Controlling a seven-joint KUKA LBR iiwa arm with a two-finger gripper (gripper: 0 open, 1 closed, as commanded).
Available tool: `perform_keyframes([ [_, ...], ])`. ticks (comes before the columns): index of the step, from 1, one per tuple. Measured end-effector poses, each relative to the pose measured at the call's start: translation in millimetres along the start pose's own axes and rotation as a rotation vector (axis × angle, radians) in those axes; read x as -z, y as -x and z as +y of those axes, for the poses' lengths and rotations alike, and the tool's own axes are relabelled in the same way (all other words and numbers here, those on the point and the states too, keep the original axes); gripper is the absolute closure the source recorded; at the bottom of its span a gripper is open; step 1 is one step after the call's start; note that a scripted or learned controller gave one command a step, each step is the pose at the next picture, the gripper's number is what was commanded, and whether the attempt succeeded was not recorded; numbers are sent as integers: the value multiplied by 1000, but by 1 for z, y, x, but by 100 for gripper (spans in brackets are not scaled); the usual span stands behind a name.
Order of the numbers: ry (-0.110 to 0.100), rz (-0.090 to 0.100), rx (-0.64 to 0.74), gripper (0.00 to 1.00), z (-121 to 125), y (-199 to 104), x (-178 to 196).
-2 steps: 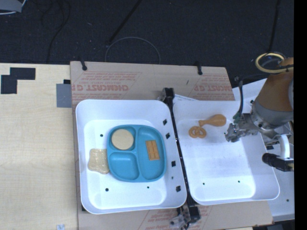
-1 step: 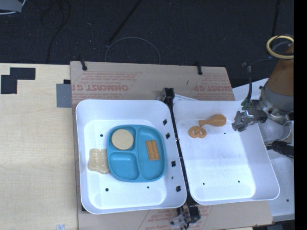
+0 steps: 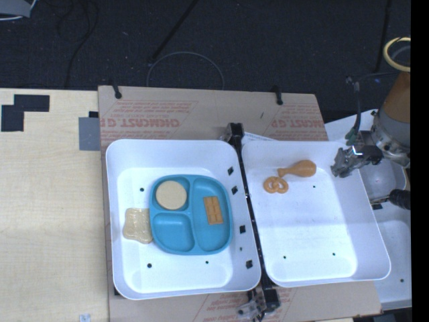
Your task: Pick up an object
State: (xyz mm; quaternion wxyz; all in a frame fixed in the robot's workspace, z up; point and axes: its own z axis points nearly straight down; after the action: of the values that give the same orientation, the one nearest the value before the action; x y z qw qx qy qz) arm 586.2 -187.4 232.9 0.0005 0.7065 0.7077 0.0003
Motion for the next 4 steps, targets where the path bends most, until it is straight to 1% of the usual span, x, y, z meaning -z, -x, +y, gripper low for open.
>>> perform_keyframes([
  [1,-6,2,1,100,-11,-53,-12],
  [2,-5,3,3,100,-22,-100,-2],
  [3,-6,3,2,100,-37,-142,1],
  [4,-6,2,2,100,-50,-196,8],
])
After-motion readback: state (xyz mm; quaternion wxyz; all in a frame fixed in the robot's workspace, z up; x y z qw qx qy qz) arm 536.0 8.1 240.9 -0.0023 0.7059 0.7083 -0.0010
